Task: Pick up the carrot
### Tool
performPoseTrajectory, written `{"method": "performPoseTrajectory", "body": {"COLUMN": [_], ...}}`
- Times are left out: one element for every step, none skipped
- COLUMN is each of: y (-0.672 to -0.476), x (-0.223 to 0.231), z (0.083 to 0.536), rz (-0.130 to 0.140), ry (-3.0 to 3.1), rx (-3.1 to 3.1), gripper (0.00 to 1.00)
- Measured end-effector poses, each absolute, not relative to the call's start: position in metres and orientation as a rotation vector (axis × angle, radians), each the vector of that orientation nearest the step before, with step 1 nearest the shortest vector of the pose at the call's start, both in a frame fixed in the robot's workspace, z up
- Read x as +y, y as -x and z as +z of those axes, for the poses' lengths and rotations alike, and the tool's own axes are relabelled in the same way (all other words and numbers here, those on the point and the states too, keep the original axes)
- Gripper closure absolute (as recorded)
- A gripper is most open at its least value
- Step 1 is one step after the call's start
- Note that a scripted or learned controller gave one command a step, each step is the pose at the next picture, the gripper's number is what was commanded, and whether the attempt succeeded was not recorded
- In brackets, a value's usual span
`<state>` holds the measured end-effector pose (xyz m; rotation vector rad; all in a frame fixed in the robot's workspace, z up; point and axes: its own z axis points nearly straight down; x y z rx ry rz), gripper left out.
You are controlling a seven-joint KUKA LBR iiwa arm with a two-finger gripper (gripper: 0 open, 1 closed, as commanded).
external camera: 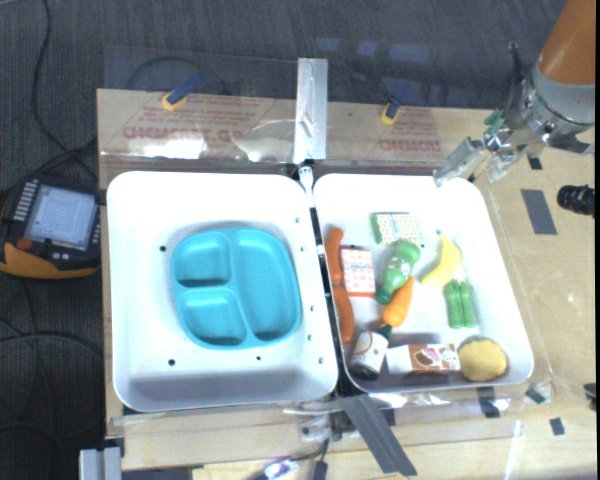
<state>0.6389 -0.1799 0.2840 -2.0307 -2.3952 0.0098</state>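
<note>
Wooden table (580,298) on dark grey carpet (40,78), cables trailing across it at the top left. A small orange-edged device with a screen (50,223) on the floor just left of the table. 2 white bins side by side: left bin (130,368) carrying a blue 3-compartment tray (235,286), right bin (505,298) crowded with toy food. Carrot (398,303) near the middle of the right bin, tilted, its tip touching a green bottle (399,268) just above it. Banana (442,260) to the right, green pepper (460,303) below that, yellow lemon-like piece (482,358) in the lower right corner. Sausage (340,293) along the left wall, a red-and-white packet (357,271) beside it, a brown box (425,358) low down. Hand (475,160) well apart from the carrot, up over the bin's top right corner (outside the rim), holding nothing visible; spread of its grip impossible to tell.
</note>
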Motion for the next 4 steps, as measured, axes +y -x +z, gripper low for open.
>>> {"method": "performPoseTrajectory", "body": {"y": [-0.639,-0.587,-0.482,-0.482], "x": [-0.180,-0.188,-0.111,-0.110], "z": [0.284,0.124,0.099,0.105], "rz": [0.010,-0.017,0.006,0.008], "ry": [2.031,1.944,2.288,2.281], "rx": [-2.395,-2.496,-2.140,-2.137], "gripper": [0.00,0.00,0.00,1.00]}}
